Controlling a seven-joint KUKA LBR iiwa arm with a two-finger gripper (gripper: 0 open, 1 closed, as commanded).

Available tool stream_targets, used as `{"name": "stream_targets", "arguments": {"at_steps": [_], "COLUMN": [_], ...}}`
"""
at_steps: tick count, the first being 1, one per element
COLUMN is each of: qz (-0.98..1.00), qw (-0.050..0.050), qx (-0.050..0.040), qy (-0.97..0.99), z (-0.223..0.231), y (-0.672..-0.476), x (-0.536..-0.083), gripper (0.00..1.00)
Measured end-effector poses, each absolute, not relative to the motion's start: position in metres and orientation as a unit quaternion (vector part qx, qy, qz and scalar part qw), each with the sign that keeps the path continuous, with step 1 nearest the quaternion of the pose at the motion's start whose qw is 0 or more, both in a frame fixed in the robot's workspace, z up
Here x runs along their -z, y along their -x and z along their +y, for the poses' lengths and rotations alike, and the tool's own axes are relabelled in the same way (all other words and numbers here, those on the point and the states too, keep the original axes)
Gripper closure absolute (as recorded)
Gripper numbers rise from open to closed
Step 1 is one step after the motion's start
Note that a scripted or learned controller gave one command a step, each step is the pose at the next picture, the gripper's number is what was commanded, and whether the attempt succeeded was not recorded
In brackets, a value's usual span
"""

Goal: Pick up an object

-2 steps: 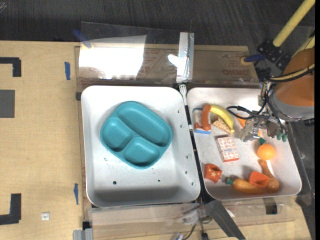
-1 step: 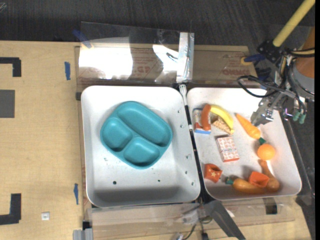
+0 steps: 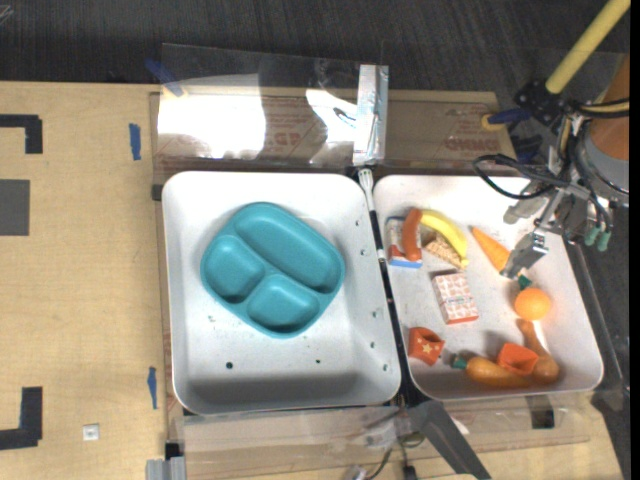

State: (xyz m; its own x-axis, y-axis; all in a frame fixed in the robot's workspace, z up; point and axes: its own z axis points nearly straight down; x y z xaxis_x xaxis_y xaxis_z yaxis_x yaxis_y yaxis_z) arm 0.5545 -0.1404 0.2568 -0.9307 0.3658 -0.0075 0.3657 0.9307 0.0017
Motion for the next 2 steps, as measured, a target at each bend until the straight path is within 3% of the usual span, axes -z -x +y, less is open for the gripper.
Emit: {"name": "stream_targets", "arguments": {"at_steps": [1,2], "qz": [0.998,0.997], "qw": [-0.001,0.006], "qx": [-0.0013,0.0004], "qy": [-0.07,-0.073], "z": [-0.099,-0.105], "y": [-0.588,-0.502], "x": [-0.11,-0.09], "gripper": [0.0,0.0]}}
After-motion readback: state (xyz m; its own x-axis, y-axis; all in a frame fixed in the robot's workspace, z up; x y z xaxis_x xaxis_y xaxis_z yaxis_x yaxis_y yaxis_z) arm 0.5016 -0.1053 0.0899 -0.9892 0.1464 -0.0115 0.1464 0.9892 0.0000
